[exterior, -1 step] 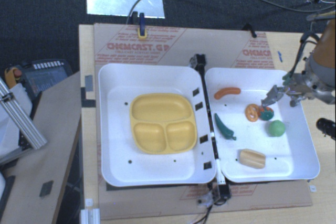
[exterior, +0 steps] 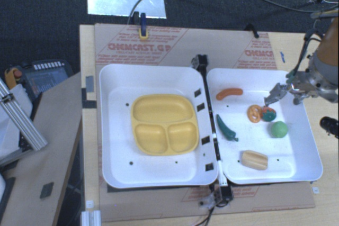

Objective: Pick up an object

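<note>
A grey robot arm reaches in from the right, its claw point(exterior: 276, 93) hanging over the right-hand white bin point(exterior: 302, 135) on the worktop point(exterior: 175, 42). Just below the claw lie an orange pretzel-shaped toy point(exterior: 255, 113) and a small teal piece point(exterior: 269, 114), touching each other. A green ball point(exterior: 278, 128) sits beneath those, a tan bread roll point(exterior: 254, 160) further down. A red sausage point(exterior: 229, 93) lies left of the claw, a dark green pepper point(exterior: 226, 128) lower left. A yellow divided plate point(exterior: 163, 124) fills the left bin point(exterior: 114, 92), well apart.
</note>
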### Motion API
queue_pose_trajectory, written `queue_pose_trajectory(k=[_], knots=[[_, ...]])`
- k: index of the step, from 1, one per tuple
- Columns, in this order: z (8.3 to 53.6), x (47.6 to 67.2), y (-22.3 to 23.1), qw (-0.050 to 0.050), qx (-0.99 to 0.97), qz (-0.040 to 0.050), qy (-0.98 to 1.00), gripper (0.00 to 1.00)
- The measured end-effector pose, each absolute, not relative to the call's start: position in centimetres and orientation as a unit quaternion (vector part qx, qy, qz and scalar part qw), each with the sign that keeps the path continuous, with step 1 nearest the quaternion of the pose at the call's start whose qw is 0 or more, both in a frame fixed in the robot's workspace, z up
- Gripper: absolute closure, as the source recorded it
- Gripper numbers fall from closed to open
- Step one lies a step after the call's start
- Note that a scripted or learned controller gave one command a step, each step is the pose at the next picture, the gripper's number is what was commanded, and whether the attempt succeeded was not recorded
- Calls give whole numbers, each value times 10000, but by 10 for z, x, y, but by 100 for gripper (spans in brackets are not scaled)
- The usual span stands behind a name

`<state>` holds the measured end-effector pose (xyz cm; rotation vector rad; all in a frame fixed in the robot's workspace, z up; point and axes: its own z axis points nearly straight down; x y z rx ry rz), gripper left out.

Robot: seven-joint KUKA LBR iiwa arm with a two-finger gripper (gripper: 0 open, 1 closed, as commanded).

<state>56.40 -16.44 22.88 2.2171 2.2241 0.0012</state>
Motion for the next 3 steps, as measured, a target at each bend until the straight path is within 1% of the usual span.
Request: queue_pose_trajectory(k=[1,2,3], knots=[[187,566,-161,-4,7063,-3,7079,0],[128,574,-161,-5,7065,-3,7077,0],[82,574,-160,-7,7068,-3,7075,0]])
